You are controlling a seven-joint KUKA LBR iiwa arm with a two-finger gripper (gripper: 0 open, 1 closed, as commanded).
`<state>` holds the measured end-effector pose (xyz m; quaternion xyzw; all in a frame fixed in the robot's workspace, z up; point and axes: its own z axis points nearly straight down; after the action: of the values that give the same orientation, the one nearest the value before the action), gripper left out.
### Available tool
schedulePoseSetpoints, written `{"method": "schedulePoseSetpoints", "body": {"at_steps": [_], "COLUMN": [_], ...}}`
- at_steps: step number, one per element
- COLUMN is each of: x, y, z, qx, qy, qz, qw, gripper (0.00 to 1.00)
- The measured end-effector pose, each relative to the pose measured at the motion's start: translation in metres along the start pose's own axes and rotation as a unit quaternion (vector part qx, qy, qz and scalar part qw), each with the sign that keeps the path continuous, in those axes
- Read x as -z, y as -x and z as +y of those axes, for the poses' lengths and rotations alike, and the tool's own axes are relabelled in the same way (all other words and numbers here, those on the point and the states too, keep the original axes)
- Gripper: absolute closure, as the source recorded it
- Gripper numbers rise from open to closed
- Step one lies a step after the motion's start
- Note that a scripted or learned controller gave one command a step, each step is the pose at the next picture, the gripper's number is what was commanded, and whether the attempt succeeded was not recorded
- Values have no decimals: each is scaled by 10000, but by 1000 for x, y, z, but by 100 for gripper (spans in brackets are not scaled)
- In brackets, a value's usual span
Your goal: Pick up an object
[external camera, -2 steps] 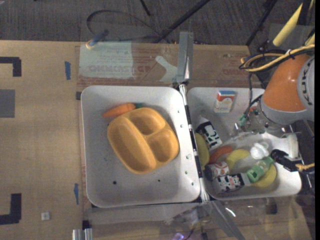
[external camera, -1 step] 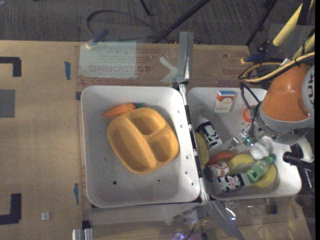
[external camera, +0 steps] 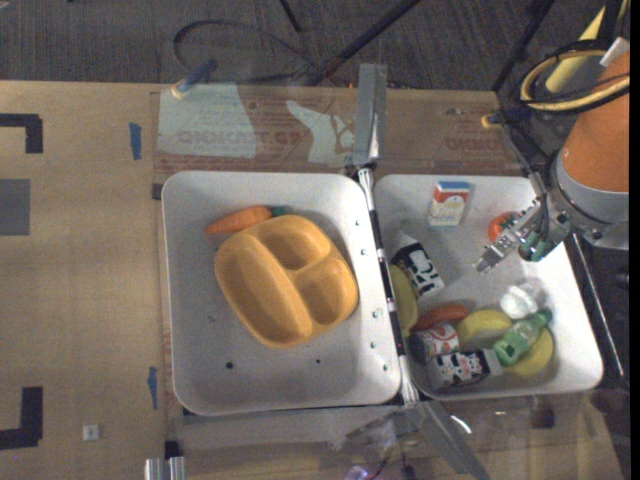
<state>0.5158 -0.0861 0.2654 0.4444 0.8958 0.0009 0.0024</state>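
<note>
My gripper hangs over the right side of the right bin, reaching in from the right. Just behind it lies a small red-orange object, partly hidden by the gripper. Below the gripper sit a white object, a green bottle, a yellow lemon-like fruit and a banana. Nothing shows as held.
The right bin also holds a small carton, a black-and-white bottle, a yellow fruit, a red piece, a can and a cow-print carton. In the left bin lie a yellow divided plate and a carrot.
</note>
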Motion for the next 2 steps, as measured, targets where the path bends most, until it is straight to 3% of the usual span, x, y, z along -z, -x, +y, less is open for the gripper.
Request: {"method": "schedulePoseSetpoints", "body": {"at_steps": [1,2], "x": [-43,-12], "y": [58,20], "z": [79,69], "qx": [735,554], "qy": [3,-6], "qz": [-2,11], "qw": [9973,9985], "gripper": [100,100]}}
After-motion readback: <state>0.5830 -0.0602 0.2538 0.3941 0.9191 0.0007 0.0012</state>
